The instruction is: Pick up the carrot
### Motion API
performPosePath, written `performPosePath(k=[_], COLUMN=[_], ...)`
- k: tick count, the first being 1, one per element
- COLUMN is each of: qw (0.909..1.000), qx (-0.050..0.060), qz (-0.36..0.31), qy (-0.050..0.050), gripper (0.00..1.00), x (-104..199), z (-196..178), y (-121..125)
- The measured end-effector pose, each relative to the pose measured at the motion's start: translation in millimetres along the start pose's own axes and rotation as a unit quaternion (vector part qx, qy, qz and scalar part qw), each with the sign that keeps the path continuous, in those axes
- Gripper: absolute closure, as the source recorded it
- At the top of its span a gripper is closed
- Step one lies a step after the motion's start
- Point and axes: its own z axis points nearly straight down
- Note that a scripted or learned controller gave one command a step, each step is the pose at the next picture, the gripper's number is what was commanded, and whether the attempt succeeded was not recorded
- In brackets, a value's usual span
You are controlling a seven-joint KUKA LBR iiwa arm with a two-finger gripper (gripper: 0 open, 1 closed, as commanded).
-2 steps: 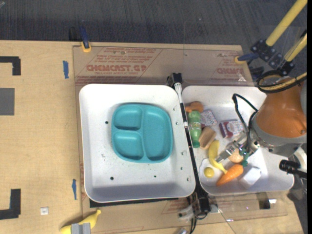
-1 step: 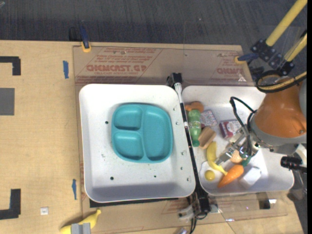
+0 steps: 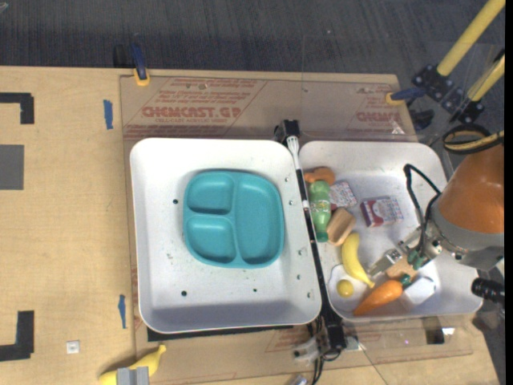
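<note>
The orange carrot [image 3: 378, 295] lies in the right bin [image 3: 437, 163], near its front edge, with its tip pointing front-left and its thick end back-right. My gripper [image 3: 398, 265] hangs right above the thick end, close to it or touching it. The grey arm with its orange band [image 3: 477, 203] reaches in from the right over the bin's right rim. The carrot looks to be resting on the bin floor.
Just left of the carrot are a banana [image 3: 353, 259] and a small yellow fruit [image 3: 345, 287]. A white object [image 3: 422, 289] is on its right. Further back lie a green vegetable [image 3: 321, 207], a bread roll [image 3: 341, 224], a packet [image 3: 343, 192] and a red-white box [image 3: 381, 211]. The left bin [image 3: 152, 239] holds a teal divided plate [image 3: 235, 217].
</note>
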Motion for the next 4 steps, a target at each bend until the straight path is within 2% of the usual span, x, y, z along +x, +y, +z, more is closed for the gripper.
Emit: performPosePath(k=[1, 2, 3, 4], qw=[0.9783, 0.9637, 0.9262, 0.9533], qx=[0.003, 0.003, 0.000, 0.007], qz=[-0.207, -0.267, -0.377, -0.301], qy=[0.009, 0.008, 0.013, 0.020], gripper=[0.00, 0.00, 0.00, 0.00], x=[41, 53, 99, 55], z=[1, 1, -97, -36], y=[21, 28, 57, 29])
